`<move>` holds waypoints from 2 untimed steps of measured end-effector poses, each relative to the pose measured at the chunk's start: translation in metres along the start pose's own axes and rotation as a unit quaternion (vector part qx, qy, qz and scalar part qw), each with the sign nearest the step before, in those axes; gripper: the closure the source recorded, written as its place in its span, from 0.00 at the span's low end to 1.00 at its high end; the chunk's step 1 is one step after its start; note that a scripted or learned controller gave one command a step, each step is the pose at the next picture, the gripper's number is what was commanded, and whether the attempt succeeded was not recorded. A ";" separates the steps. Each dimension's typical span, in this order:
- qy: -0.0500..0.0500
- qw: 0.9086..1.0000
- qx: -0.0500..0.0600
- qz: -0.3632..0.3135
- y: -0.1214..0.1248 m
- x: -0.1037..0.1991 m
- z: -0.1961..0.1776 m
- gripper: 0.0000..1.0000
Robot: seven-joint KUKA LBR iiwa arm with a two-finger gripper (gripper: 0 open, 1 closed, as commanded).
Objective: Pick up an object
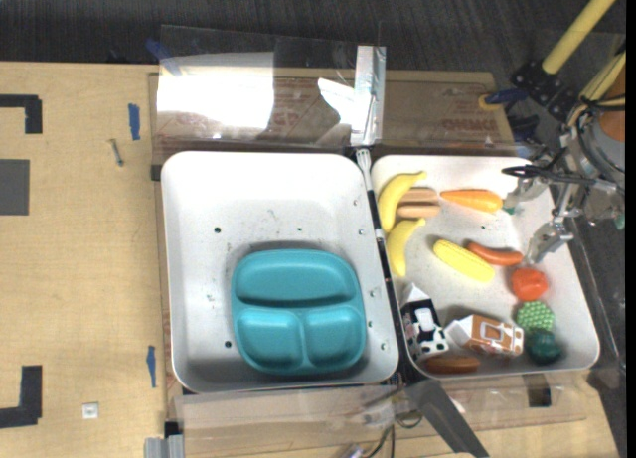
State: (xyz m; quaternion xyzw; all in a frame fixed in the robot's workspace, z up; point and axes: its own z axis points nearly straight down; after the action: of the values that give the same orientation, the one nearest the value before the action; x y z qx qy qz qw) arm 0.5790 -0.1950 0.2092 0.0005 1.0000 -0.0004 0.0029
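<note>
1. Nearest the camera, along the near wall of the right bin (pixel 586 347), lie a black-and-white item (pixel 425 330), a brown sausage-like piece (pixel 452 364) and a small orange-and-white packet (pixel 494 335); a dark green piece (pixel 544 349) sits in the bin's near right corner.
2. Farther back in that bin lie a green textured ball (pixel 537 316), a red-orange tomato-like piece (pixel 529 282), a yellow corn-like piece (pixel 461 259), a red-orange chili-like piece (pixel 494 253), a carrot (pixel 471 200), a hot dog (pixel 415 204) and two bananas (pixel 396 218) against the divider.
3. Left of the right bin, the left bin (pixel 189 198) holds a teal divided tray (pixel 296 309).
4. The gripper (pixel 550 234) hangs over the right bin's far right part, just above the tomato-like piece. Whether its claw is spread or closed I cannot tell, and nothing is visibly held in it.
5. Progress, as I judge it: no object is lifted; every piece rests on the bin floor. Selecting, grasping and raising one all remain, with the tomato-like piece closest to the claw.
6. Writing: the packet's print is too small to read, and faint lettering on the cardboard (pixel 467 118) behind the right bin is illegible.
</note>
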 end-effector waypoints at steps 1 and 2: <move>-0.003 1.000 0.001 0.023 0.013 0.004 0.111 0.00; -0.004 0.999 -0.001 0.043 0.088 0.014 0.119 0.00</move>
State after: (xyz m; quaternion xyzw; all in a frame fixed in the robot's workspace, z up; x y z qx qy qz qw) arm 0.5655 -0.1070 0.0897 0.0436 0.9990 0.0010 0.0065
